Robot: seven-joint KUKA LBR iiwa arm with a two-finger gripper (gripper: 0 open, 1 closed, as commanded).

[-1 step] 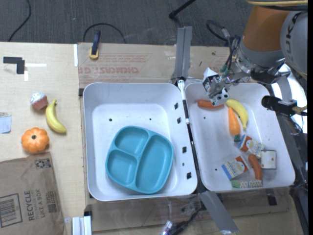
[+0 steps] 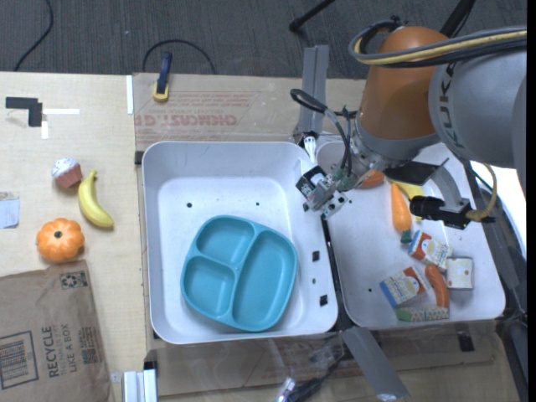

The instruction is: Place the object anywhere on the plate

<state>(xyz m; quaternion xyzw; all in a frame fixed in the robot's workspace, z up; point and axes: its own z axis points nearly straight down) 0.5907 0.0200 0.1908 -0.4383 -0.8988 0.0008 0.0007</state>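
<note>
The gripper (image 2: 322,193) hangs over the seam between the bins; I cannot tell its state or what it carries. The plate (image 2: 240,272) lies down-left of it in the left bin (image 2: 167,224), long axis slanting. Loose objects sit right of the gripper, a carrot (image 2: 400,208) nearest.

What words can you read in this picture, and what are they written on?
"RECYCLE LIKE A BOX" runs sideways on the brown cardboard piece at the bottom left.
"KUKA", partly cut off, is on the grey arm.
Red print on the cardboard sheet behind the bins is upside down and too blurred to read.
The small cartons in the right bin have print too small to read.
</note>
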